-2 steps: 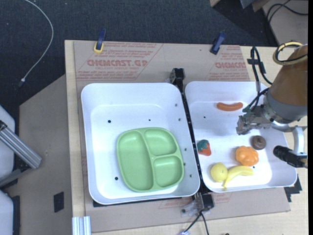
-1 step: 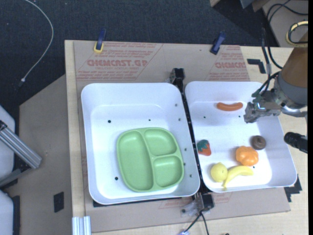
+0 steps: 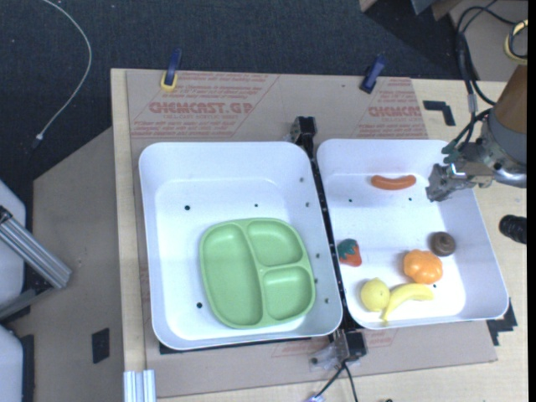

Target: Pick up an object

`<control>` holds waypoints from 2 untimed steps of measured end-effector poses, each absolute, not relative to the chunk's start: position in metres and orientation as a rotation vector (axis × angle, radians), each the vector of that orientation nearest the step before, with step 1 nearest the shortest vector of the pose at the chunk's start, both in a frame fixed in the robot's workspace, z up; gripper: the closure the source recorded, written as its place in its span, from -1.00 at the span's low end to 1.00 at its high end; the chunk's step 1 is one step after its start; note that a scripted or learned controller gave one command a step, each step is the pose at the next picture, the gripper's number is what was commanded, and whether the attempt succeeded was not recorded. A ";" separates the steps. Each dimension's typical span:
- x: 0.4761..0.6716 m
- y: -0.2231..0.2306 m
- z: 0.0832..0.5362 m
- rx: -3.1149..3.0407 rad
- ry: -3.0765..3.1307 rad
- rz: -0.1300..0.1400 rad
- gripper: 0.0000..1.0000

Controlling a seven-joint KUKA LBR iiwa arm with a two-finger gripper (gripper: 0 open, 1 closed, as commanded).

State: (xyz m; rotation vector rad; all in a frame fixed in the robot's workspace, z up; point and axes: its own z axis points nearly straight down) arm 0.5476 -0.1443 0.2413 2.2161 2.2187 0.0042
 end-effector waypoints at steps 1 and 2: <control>0.533 -0.087 0.246 2.217 2.231 0.002 1.00; 0.524 -0.024 0.246 2.217 2.232 0.002 1.00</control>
